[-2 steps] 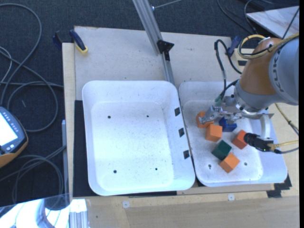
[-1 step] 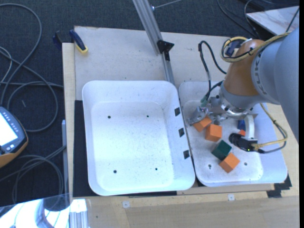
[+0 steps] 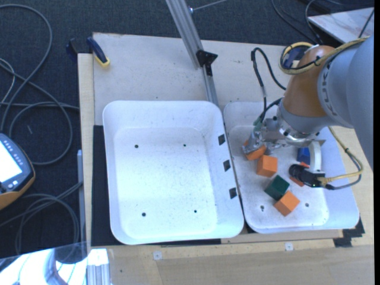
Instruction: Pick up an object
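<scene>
You are looking down at a bench with two shallow white bins side by side. The left bin is the larger in view, with only small dark specks and a few holes in its floor. The right bin holds the objects. The arm, grey with an orange band, reaches in from the right over this bin, and its gripper is down near the bin's left side. An orange piece sits right at the gripper's tip, perhaps touching it; the wrist hides the claw, so you cannot tell whether it is grasping, clenched or released. Just beside that piece lies an orange cube. Nearer the front edge, a dark green block touches another orange cube. A blue object lies to the right, partly under the arm.
</scene>
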{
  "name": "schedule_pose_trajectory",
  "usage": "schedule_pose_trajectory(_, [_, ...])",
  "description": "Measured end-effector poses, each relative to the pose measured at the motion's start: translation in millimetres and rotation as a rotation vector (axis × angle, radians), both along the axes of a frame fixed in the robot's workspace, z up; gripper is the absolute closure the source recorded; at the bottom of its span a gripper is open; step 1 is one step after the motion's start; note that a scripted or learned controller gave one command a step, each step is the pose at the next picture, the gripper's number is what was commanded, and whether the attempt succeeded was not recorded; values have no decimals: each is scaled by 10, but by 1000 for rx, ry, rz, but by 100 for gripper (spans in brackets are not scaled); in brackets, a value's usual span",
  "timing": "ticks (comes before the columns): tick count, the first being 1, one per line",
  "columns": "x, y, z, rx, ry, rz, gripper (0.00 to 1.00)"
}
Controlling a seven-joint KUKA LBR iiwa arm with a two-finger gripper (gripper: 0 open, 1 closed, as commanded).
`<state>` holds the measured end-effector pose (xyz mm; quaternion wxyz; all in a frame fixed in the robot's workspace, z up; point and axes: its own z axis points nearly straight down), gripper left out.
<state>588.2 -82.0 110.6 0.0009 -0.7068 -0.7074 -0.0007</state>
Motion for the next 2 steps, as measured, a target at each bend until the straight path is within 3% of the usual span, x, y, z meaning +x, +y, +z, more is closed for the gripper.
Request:
schedule_pose_trajectory(1, [113,110,940,-2,-9,2,100])
schedule_pose_trajectory(2, [111,1179,1023,2,-1,8,100])
